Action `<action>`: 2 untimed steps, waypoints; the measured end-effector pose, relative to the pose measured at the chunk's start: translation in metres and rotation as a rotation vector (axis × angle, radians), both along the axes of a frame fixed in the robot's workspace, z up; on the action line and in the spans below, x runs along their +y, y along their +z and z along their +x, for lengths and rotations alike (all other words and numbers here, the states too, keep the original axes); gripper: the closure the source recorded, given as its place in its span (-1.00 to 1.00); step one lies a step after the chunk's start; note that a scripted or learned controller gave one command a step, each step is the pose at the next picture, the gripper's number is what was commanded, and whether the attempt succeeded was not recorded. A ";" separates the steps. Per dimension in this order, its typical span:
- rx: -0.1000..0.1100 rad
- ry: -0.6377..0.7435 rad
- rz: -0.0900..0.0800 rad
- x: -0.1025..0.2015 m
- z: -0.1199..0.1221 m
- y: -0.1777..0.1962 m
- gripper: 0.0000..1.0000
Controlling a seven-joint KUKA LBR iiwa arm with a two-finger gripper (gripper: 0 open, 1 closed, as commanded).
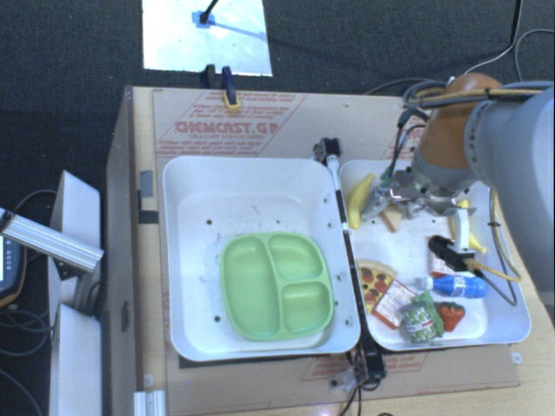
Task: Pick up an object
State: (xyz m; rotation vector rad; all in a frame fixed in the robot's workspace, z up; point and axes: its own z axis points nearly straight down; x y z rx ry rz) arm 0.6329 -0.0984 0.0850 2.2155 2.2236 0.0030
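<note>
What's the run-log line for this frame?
arm: over right bin | gripper: low, by banana | held: nothing seen | tray: left bin | task: not done

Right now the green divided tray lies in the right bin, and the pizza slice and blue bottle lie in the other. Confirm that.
Not quite: the camera view shows the green divided tray in the left bin, not the right. The pizza slice and blue bottle do lie in the other, the right bin.
</note>
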 end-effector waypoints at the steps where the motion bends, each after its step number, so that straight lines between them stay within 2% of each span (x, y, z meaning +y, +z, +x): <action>1: -0.002 0.001 0.000 0.000 0.001 0.011 1.00; 2: -0.001 0.001 0.001 0.067 -0.016 0.101 1.00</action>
